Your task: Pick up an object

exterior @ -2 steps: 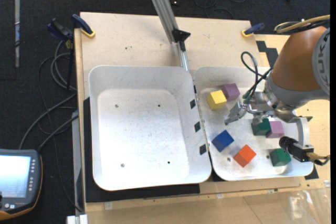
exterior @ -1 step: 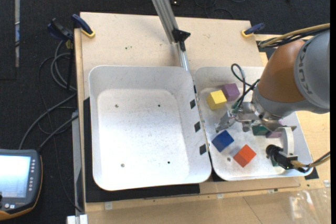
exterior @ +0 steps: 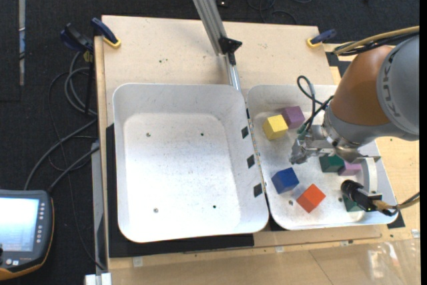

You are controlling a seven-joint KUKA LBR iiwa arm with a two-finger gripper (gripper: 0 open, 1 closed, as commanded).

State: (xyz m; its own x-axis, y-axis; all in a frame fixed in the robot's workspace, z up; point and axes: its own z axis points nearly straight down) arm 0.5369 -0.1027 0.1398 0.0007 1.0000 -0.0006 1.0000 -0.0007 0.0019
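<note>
Blocks lie scattered in the right bin point(exterior: 267, 200), and any of them would serve. Taking the yellow block point(exterior: 274, 125) as landmark: the purple block point(exterior: 293, 116) touches it on its far-right side, the blue block point(exterior: 285, 179) sits well nearer the camera, the orange block point(exterior: 310, 198) nearer again and to the right, and a dark green block point(exterior: 330, 162) lies to the right, tucked under the arm's wrist with a small mauve piece point(exterior: 351, 169) just beside it. The gripper point(exterior: 301, 149) hangs low between the yellow and blue blocks, to their right, close by the green one; I cannot tell how it is set, and nothing is visibly in it. My reading is that the step in hand is the approach, with no grasp made yet. Next it must centre over one block, probably green or blue, go down and close squarely on it.
</note>
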